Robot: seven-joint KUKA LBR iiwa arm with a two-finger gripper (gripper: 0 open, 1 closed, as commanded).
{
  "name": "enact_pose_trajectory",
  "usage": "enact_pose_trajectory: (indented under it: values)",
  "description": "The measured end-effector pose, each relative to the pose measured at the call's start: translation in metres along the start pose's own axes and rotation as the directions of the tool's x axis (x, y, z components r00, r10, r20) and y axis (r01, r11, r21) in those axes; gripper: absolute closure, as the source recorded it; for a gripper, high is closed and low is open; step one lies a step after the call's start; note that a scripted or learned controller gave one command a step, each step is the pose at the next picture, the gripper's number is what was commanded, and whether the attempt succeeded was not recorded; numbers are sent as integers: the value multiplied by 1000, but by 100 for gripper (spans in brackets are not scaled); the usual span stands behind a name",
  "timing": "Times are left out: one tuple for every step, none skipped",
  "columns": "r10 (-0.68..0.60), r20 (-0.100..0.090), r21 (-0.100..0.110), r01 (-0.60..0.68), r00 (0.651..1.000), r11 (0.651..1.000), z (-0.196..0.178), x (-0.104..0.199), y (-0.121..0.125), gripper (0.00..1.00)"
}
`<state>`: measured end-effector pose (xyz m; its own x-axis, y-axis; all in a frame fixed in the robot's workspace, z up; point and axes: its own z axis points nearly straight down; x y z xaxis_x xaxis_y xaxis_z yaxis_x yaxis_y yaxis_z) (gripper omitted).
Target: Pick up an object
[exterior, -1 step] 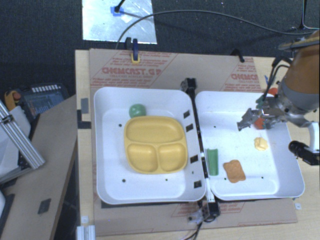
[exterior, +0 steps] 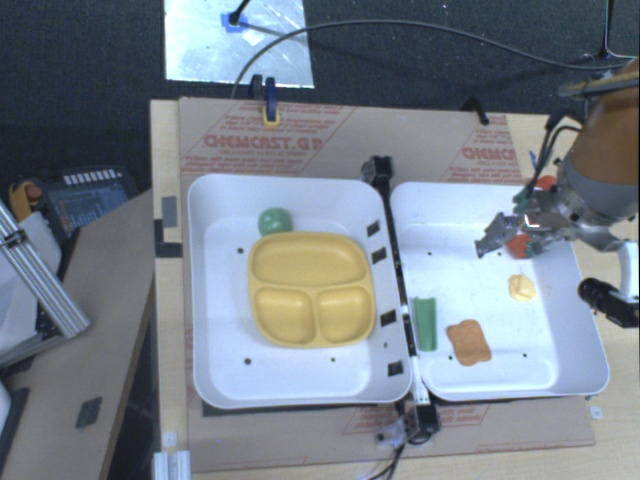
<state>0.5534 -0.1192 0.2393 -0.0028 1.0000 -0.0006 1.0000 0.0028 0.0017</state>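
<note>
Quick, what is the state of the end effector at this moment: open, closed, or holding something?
End effector: over the right bin, beside an orange-red object; open or closed cannot be told, and no grasp is visible.

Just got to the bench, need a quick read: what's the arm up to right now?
The arm's gripper is low over the right bin, near its far right side, next to a small orange-red object. I can't tell if it has grabbed anything. A pale yellow piece, a tan piece and a green stick lie loose in that bin. The left bin holds a yellow divided tray and a green ball.
</note>
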Motion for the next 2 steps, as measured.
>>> enact_pose_trajectory:
  values:
    - [1,-1,2,-1,1000,1000,47,-1,10,0]
    - [2,-1,1,-2,1000,1000,90,6,8,0]
